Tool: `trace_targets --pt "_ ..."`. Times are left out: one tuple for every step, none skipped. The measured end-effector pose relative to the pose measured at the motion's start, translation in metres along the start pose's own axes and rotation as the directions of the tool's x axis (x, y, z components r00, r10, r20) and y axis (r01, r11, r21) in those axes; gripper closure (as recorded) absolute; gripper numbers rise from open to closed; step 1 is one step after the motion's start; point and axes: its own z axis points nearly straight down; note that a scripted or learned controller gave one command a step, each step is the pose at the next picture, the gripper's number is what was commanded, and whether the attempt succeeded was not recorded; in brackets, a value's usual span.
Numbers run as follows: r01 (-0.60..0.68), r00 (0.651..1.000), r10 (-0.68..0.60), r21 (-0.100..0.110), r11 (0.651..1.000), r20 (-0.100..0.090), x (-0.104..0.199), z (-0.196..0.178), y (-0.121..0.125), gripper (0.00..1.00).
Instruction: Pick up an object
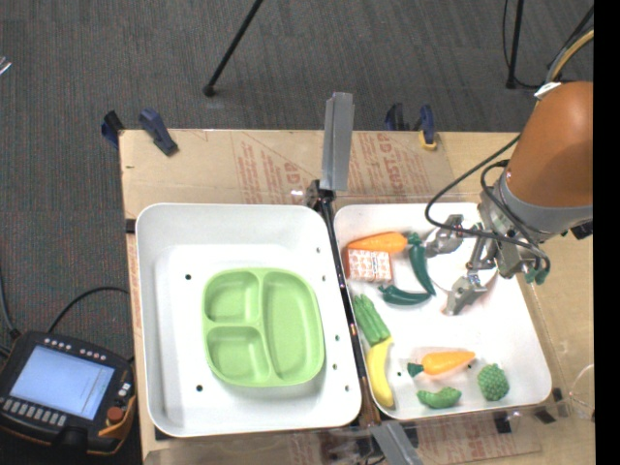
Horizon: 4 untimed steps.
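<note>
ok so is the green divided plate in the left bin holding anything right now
Empty. The green divided plate lies flat in the left bin with all three compartments bare; the toy foods sit in the right bin.

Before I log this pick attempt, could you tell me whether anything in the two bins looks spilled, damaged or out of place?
Nothing stands out. The green divided plate lies flat in the left bin, and the toy foods, such as the banana and carrot, lie loose inside the right bin. The gripper hangs above the right bin, holding nothing.

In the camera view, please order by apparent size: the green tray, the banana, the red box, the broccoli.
1. green tray
2. banana
3. red box and broccoli look similar; not ranked.
</note>
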Motion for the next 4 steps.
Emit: trace_targets --pt "0.022 1.000 -0.022 -0.001 1.000 -0.004 0.020 0.141 0.010 0.00" --pt "-0.129 0.992 0.129 0.000 0.992 0.004 -0.057 0.139 -0.016 0.00" --pt "-0.104 0.995 0.104 0.002 0.995 0.002 0.011 0.140 -0.099 0.00" --pt "-0.096 0.995 0.096 0.000 0.995 0.005 0.008 0.129 -0.096 1.00"
